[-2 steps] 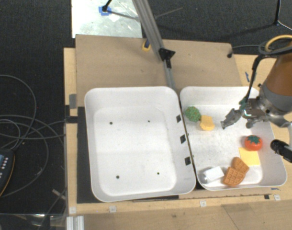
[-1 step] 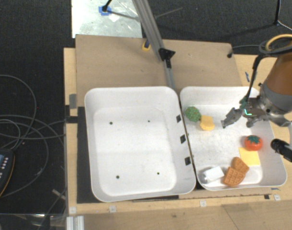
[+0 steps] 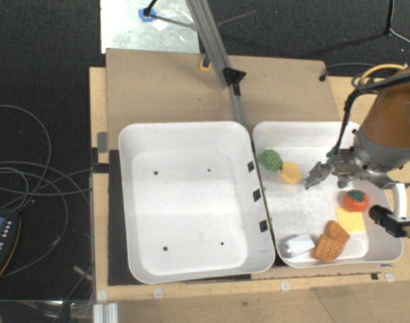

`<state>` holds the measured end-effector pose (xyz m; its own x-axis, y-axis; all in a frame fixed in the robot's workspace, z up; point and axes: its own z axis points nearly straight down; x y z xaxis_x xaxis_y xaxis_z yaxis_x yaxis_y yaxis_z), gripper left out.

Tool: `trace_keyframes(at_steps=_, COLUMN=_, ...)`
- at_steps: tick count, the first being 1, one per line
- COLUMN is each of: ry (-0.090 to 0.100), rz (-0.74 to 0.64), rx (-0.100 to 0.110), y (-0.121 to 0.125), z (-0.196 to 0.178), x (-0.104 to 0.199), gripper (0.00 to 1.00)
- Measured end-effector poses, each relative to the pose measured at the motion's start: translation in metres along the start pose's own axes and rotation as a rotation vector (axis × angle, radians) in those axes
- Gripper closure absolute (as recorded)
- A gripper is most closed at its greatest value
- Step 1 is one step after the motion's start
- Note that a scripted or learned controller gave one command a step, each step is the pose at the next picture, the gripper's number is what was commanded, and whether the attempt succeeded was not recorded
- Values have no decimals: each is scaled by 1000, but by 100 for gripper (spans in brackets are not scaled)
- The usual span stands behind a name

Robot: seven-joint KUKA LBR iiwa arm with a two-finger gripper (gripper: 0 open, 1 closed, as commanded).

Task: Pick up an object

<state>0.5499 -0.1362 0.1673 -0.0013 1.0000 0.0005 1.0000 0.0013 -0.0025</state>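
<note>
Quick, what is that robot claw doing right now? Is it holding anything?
Gripper: open, holding nothing, poised over the right white bin beside the small yellow chunk.

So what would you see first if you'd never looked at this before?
Probably the big robot arm with its orange band, reaching in from the right over the right bin. Next, the bright toys there: a red tomato, a green broccoli and a waffle. The left bin looks plain white beside them.
</note>
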Motion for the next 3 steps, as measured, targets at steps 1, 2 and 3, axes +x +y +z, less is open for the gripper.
trace_keyframes(at_steps=1, ry=1, rz=0, rx=2, y=-7, z=53, x=9, gripper=0)
trace_keyframes(at_steps=2, ry=0, rz=0, rx=-1, y=-7, z=78, x=9, gripper=0)
trace_keyframes(at_steps=3, ry=0, rz=1, rx=-6, y=-6, z=66, x=9, gripper=100)
